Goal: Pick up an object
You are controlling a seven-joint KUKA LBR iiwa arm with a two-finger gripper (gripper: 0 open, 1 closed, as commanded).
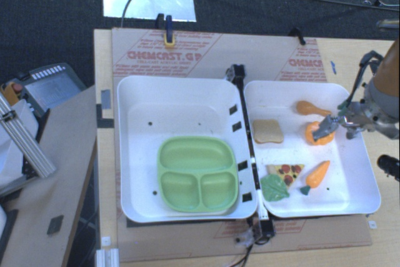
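Several toy foods lie in the right bin [356,197]: a slice of bread [268,131], a pizza slice [285,171], a green leafy piece [274,187], a carrot [316,174], an orange drumstick [310,109] and an orange piece [317,135]. My gripper [329,127] reaches in from the right and hangs over the orange piece, its grey finger overlapping that piece's right side. I see nothing lifted.
The left bin [134,141] holds a green divided plate [197,173] with three compartments. A black divider strip [242,128] runs between the two bins. A grey table [56,153] with a device stands to the left of the bench.
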